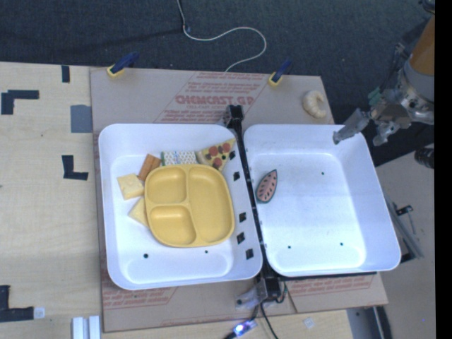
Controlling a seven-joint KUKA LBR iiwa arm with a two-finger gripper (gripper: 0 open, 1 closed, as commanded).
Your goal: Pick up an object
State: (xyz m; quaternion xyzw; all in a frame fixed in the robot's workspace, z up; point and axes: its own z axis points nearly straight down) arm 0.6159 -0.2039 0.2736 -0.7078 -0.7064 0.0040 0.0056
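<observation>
From the camera fixed above the bench, the grey two-finger pincer [361, 127] is hanging just over the far right corner of the right-hand shallow white plastic bin [353, 260], and I cannot tell whether it is released or clenched; nothing is showing in its grasp. Well away from the pincer, towards the divider between the bins and nearer the camera, a small flat pinkish-brown leaf-shaped piece with dark speckles [266, 186] is lying alone on the right bin's floor, close to its left wall. I am judging it to be light, thin and probably stiff, so it will likely be slipping on the smooth floor; taking hold across its narrow width at the middle looks the safest bet, with care for the wall just beside it. Farther still from the pincer, in the left-hand white bin [113, 260], a yellow three-compartment plastic plate [189, 205] is sitting on top of some tan cracker-like squares [130, 186] and small printed cards [215, 152]. The grey arm with its orange band [424, 51] is reaching in from the right, bent down at the wrist, holding the pincer above the bin's rim and not down among the objects.
</observation>
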